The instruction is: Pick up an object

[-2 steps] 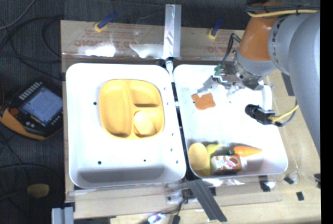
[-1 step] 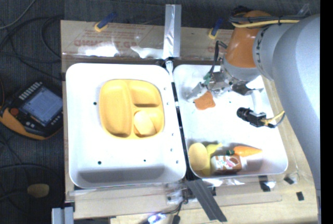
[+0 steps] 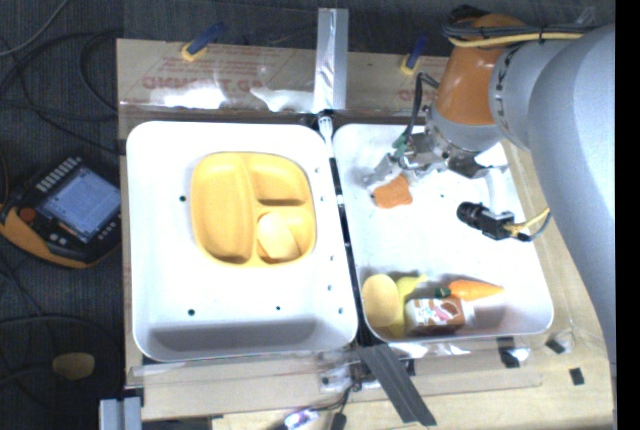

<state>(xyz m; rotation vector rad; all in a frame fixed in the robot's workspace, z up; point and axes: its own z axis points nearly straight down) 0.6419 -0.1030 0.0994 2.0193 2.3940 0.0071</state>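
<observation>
Near wall, right bin (image 3: 530, 318): a heap of a pale round piece (image 3: 379, 296), a labelled bottle (image 3: 437, 314) and a carrot-like orange cone (image 3: 474, 290), pressed together
Left bin (image 3: 150, 218): a yellow divided tray (image 3: 250, 206) lies at its centre
Task object: an orange wedge (image 3: 392, 194), alone on the right bin's floor toward the far left corner, well apart from the heap
Gripper (image 3: 412, 158): low over the far end of the right bin, the wedge just beside it on the near-left; whether it is parted, closed or holding anything cannot be told
Key relation: a short shift near-left would likely centre it over the wedge
Obscured: fingertips blur into wrist hardware; a black fitting (image 3: 482, 215) hangs beside the arm
</observation>
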